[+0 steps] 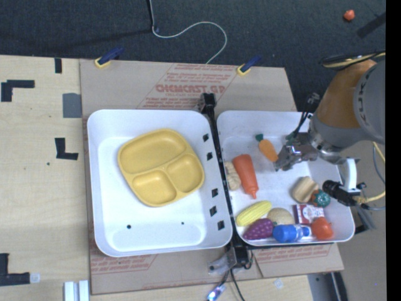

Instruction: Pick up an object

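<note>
1. Nearest the camera, along the right bin's (276, 119) lower edge, sits a tight cluster of toy food: a purple grape bunch (258, 229), a blue bottle-like piece (288, 233), a red-and-white carton (307, 214) and a red-orange piece (323, 229) at the 5 o'clock corner.
2. Just above that cluster lie a yellow corn cob (253, 212) and a tan potato-like lump (281, 216); toward 3 o'clock rest a bread roll (304, 189) and a small teal knob (322, 199).
3. At the bin's 9 o'clock side a long red-orange bottle (246, 174) lies lengthwise, with a pale lumpy piece (232, 177) touching its left flank.
4. A small toy carrot (267, 148), green top pointing to 11 o'clock, lies near the bin's middle, toward 12 o'clock.
5. The gripper (286, 159) sits low over the bin floor just beside the carrot, at the carrot's 4 o'clock. I cannot tell how the fingers stand; they read as one dark mass, and nothing is visibly between them.
6. The left bin (100, 187) bears a yellow three-compartment plate (160, 166).
7. Progress, as I judge it: the reach into the bin is made, but no object is seen lifted or gripped. The carrot looks the likeliest target; closing on it and raising it clear are left.
</note>
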`<state>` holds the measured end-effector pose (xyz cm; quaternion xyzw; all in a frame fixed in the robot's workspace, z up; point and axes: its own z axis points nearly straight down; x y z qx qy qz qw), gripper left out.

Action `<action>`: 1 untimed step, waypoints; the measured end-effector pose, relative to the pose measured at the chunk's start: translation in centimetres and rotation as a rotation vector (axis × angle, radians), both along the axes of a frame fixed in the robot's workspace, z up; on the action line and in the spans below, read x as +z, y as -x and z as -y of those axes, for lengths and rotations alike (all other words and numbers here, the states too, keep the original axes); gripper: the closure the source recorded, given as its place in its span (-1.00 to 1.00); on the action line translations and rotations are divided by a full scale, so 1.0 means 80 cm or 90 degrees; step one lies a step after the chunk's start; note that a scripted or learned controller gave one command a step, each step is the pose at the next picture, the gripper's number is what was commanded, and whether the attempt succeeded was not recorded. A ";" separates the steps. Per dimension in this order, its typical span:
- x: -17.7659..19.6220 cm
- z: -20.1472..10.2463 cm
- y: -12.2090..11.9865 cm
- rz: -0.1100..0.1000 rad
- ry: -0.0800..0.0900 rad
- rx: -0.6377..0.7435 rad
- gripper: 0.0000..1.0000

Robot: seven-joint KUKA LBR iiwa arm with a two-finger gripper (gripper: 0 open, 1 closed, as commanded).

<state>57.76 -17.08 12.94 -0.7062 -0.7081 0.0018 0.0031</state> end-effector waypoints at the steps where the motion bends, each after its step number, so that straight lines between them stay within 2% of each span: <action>1: 0.012 0.000 0.000 -0.001 0.000 0.000 1.00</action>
